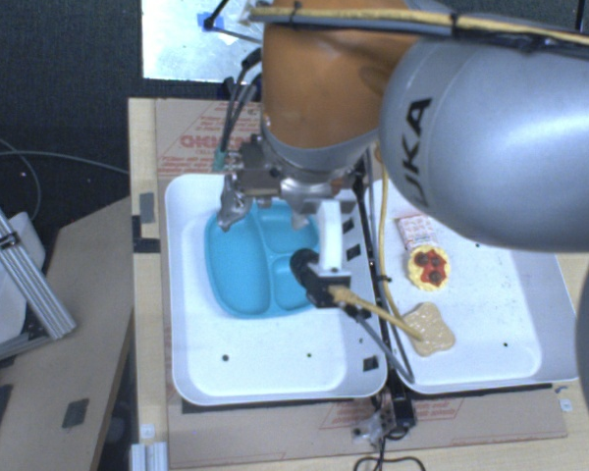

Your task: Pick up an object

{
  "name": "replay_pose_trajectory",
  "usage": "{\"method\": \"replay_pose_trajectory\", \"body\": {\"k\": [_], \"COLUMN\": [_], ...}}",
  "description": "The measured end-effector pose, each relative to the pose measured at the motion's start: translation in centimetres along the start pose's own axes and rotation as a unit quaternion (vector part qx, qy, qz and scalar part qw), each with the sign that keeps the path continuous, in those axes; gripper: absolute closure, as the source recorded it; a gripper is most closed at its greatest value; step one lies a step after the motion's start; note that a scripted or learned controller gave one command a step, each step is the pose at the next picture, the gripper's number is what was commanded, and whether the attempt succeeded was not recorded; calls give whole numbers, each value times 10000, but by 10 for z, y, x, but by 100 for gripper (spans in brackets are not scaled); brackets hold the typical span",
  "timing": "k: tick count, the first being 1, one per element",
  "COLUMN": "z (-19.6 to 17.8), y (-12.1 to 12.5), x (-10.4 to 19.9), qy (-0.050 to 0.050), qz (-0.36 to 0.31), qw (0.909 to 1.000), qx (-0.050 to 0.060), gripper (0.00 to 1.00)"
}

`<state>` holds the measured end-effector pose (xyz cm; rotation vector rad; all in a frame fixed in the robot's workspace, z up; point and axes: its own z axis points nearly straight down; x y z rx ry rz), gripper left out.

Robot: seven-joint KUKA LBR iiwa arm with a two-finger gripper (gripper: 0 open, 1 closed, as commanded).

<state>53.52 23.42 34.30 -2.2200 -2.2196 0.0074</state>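
Observation:
A blue divided plastic tray lies in the left white bin, toward its back. My gripper hangs low over the tray's back edge with its two fingers spread apart, and I see nothing between them. The orange wrist and grey arm hide the back of the bin and part of the tray.
The right white bin holds a small round pizza toy, a pink and white packet behind it, and a beige biscuit-shaped piece near the dividing wall. A metal frame stands at the left beyond the bench.

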Motion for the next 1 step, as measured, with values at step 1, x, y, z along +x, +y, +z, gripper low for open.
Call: {"method": "replay_pose_trajectory", "body": {"k": [1], "z": [-143], "y": [-51], "x": [1], "qy": [58], "qz": [-35], "qw": [9999], "qx": [-101], "gripper": [0]}}
